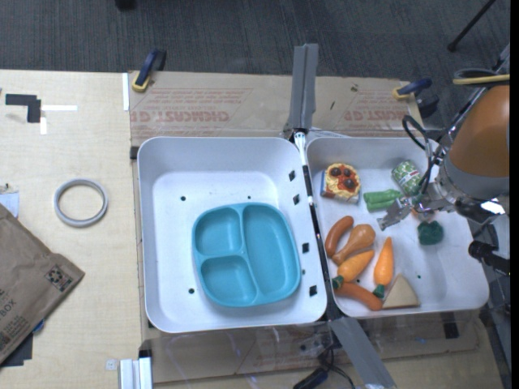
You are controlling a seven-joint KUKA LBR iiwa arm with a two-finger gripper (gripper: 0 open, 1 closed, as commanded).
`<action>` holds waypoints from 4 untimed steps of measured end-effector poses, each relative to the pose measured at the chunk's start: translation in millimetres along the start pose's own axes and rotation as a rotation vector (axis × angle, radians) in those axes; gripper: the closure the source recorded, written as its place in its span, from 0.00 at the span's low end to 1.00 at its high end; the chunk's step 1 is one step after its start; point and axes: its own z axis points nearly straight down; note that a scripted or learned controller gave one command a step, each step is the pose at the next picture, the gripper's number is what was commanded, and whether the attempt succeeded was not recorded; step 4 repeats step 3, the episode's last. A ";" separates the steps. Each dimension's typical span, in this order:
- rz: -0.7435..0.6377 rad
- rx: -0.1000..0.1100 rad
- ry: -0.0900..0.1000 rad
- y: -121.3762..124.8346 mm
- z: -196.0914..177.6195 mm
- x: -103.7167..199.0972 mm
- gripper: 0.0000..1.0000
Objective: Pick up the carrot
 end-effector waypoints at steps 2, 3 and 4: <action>0.080 0.002 0.001 -45.3 18.0 43.4 1.00; 0.218 0.000 -0.001 -6.1 -73.8 113.7 1.00; 0.218 0.000 -0.001 -6.1 -73.8 113.7 1.00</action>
